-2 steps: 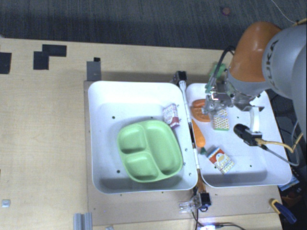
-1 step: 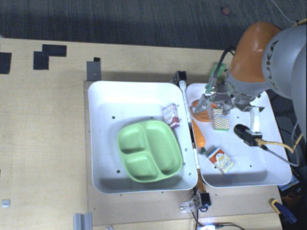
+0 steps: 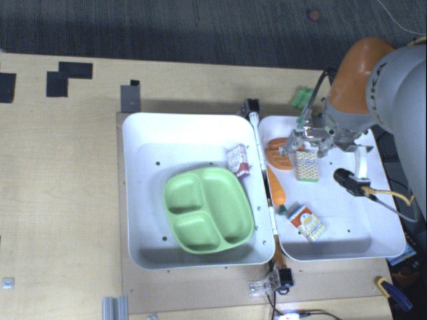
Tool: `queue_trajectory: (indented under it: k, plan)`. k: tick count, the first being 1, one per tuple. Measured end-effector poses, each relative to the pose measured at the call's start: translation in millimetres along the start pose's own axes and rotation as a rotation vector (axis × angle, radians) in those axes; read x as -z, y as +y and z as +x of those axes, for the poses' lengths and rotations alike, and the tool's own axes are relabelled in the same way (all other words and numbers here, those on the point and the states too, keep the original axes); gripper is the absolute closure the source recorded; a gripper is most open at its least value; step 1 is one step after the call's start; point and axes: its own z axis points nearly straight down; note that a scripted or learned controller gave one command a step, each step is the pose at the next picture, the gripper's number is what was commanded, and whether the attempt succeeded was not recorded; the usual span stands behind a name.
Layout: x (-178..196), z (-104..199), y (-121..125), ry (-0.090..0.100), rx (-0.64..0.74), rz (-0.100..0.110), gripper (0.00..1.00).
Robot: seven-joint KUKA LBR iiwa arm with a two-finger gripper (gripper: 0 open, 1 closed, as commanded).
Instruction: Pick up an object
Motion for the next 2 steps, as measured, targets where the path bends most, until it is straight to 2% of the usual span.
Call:
queue_trajectory:
  k: [1,2]
  plan:
    - [11.7,1.4,1.8,0.001,0.002,-0.005,1.00]
    - [11.5,1.4,1.7,0.001,0.002,-0.005,0.00]
